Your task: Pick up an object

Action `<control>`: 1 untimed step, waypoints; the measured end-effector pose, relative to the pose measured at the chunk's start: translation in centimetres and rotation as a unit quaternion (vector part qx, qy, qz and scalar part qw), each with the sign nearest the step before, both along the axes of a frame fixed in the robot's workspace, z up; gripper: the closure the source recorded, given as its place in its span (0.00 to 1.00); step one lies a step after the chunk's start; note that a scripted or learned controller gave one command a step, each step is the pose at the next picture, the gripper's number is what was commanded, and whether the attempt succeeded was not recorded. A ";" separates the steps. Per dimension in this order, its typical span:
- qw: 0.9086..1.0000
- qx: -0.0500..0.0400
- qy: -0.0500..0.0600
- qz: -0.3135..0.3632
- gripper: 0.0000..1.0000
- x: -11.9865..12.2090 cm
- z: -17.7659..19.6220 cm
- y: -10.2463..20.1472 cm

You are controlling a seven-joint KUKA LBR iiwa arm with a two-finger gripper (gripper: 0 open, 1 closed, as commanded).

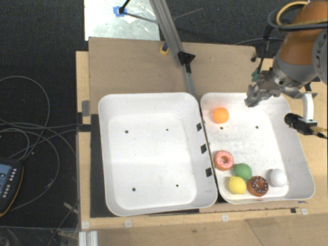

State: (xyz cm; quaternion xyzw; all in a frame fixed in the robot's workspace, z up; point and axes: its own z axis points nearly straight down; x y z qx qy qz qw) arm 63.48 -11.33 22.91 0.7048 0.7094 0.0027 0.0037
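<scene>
Right bin (266, 137): arm (300, 50) reaching in, jaws over far rim.

Black cables (31, 132) and pendant (7, 181) lie left of bench

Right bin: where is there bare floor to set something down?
Bare floor lies in the right bin between the orange ball and the pink donut, out to the right wall. The near end is crowded: pink donut, green ball, yellow ball, brown donut, white ball.

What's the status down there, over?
Hand above right bin's far edge, holding nothing. Orange ball nearest, untouched. Path clear.
</scene>
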 end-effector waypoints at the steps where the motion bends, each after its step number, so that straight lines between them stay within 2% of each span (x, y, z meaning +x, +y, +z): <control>1: 1.000 0.000 0.000 0.000 1.00 0.2 5.5 0.0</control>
